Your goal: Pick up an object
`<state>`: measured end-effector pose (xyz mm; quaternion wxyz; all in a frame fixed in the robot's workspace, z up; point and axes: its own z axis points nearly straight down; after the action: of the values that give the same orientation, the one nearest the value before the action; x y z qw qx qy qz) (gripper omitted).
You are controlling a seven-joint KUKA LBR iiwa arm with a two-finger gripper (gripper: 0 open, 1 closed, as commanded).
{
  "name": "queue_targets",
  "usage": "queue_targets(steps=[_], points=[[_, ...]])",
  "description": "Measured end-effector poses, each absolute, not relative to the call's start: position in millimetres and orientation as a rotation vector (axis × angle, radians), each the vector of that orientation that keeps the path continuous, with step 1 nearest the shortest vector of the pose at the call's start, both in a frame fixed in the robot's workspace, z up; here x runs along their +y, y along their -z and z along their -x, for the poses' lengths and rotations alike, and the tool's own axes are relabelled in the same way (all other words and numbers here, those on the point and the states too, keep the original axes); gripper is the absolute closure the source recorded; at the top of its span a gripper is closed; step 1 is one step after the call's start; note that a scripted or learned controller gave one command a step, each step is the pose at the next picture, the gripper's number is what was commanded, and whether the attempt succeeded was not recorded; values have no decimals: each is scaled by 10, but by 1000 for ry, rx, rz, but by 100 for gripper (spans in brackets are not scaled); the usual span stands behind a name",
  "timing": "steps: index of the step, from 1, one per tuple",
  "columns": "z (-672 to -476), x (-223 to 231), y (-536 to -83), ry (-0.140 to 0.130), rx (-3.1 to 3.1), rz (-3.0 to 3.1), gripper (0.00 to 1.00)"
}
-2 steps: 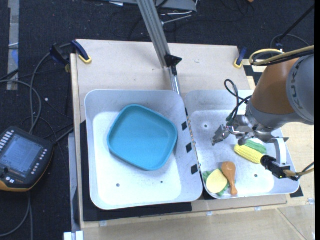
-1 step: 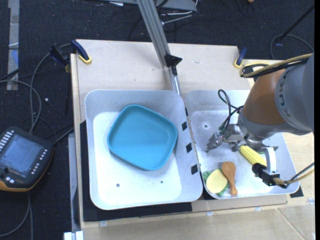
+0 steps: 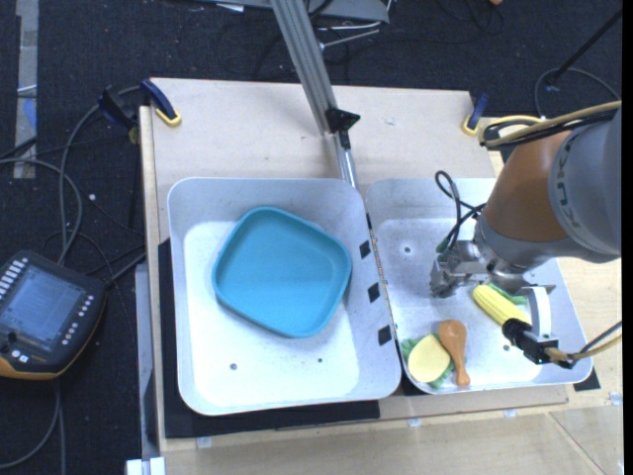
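A blue square plate (image 3: 282, 270) lies in the left bin (image 3: 198, 364). In the right bin (image 3: 406, 236) sit a yellow corn-like piece (image 3: 498, 304) with green under it, a brown drumstick-shaped toy (image 3: 455, 344) and a yellow-green slice (image 3: 428, 358) near the front wall. My gripper (image 3: 450, 273) hangs low over the right bin's middle, just left of the yellow piece and above the drumstick. The wrist and its cables cover its tips.
A slanted metal pole (image 3: 309, 57) runs down from the back to the seam between the bins. Yellow clamps (image 3: 166, 117) grip the bench corners. A teach pendant (image 3: 40, 310) lies on the floor at left, with cables around it.
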<state>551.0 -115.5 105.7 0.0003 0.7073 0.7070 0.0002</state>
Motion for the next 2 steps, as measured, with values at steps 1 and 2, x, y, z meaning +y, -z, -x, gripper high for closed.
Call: queue_targets(steps=[1,2], points=[[-5559,-1057,-1570,-4,2221,-2218,100],[-5619,-1146,-2106,-4,2219,-2219,100]])
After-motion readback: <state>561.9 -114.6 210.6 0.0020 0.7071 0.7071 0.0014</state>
